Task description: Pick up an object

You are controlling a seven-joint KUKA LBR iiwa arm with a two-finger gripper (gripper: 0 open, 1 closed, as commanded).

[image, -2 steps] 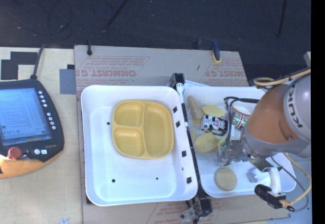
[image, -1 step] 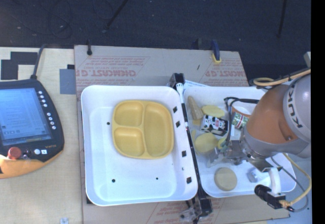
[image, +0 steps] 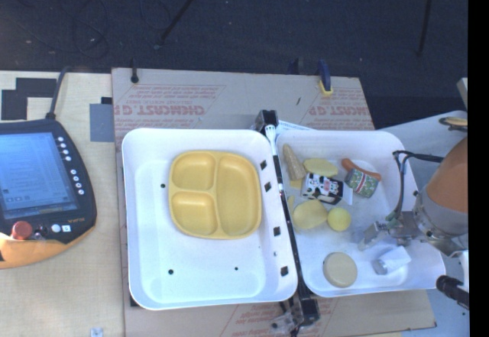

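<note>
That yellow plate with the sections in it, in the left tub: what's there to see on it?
The yellow plate is a rounded-square tray that looks like matte plastic, split by raised ridges into three wells: two small ones on the left, one long one on the right. It lies flat and upright on the floor of the left bin, towards its upper middle. No well has anything in it, and nothing touches the tray but the bin floor.

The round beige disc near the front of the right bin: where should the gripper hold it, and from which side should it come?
The round beige disc lies flat, apart from the other items, so a grasp from straight above looks best, with fingers closing across its rim. Being round, any direction across works. The bin wall is close at the front, so I would probably place the fingers on its left and right edges.
</note>
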